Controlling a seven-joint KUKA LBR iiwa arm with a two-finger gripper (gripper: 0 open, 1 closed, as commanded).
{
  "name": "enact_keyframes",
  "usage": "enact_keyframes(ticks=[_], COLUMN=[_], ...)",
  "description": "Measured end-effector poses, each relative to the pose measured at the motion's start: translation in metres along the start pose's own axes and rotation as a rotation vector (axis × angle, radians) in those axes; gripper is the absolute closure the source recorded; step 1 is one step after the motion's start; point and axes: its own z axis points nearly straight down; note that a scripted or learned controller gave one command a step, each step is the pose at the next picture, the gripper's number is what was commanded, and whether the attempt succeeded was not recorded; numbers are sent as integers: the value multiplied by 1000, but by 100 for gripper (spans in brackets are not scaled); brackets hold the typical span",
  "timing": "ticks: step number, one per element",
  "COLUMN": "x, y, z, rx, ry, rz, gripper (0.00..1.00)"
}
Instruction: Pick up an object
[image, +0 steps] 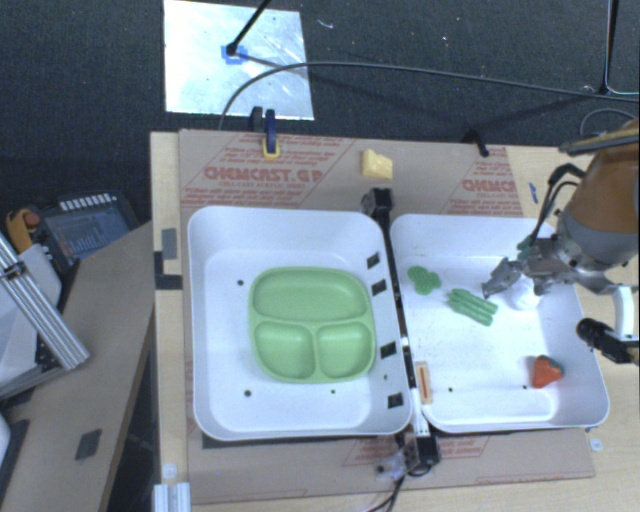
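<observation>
Hovering low in the right bin (580, 400), gripper (497, 285); whether spread or closed, cannot tell. Just left of the tips, green ridged piece (471, 306), long axis slanting down-right. Further left a green blob (424, 281); near corner, red-orange piece (545, 372). Left bin (215, 400): green divided plate (307, 323).

A single fixed camera is mounted above the bench (330, 160), angled downward from the near side. Its field covers both white bins (215, 300) side by side, at moderate distance. The arm (605, 205) enters from the right.
</observation>
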Motion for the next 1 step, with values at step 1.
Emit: enact_keyframes(ticks=[1], x=[8], y=[4], z=[45], rx=[1], ry=[1], rz=[-3], gripper=[0])
